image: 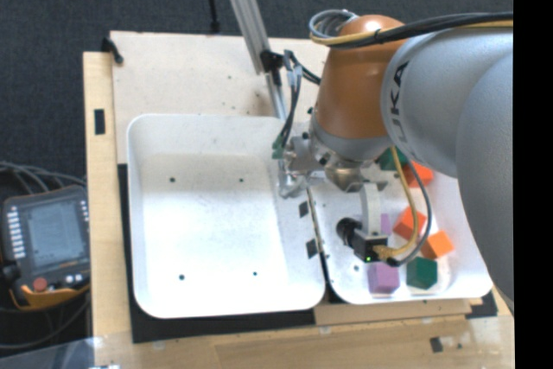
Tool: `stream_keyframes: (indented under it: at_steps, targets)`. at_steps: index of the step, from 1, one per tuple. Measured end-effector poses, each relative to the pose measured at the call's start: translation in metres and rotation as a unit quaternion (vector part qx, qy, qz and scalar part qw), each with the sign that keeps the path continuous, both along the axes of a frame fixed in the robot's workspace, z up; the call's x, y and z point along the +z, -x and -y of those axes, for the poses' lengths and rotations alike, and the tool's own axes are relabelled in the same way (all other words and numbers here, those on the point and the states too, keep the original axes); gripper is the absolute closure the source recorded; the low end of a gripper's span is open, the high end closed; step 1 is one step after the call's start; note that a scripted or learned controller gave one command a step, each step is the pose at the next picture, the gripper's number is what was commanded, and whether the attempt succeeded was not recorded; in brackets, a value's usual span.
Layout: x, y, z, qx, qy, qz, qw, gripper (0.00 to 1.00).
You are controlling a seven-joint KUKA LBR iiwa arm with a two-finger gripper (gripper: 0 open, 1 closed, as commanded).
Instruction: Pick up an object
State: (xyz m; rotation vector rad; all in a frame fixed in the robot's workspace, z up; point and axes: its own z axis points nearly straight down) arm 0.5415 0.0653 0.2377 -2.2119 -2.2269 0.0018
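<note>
Several small blocks lie in the right bin (462,283): a purple block (383,276) and a green block (422,274) near the front edge, and orange blocks (439,244) (403,225) (420,175) behind them. The grey arm, with its orange band (359,82), hangs over the right bin and hides its rear half. My gripper (298,173) sits below the wrist, above the wall where the two bins meet, to the left of the blocks. No block shows at the gripper.
The left bin (207,203) is a wide white tray with a few dark specks. An aluminium post (246,4) rises behind the bins. A teach pendant (47,238) lies off the bench at the left.
</note>
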Motion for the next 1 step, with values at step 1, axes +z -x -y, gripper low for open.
stream_keyframes:
  at_steps: [1]
  targets:
    - [0.001,-0.0006,0.0027,-0.003,0.0004,0.001,1.0,0.0]
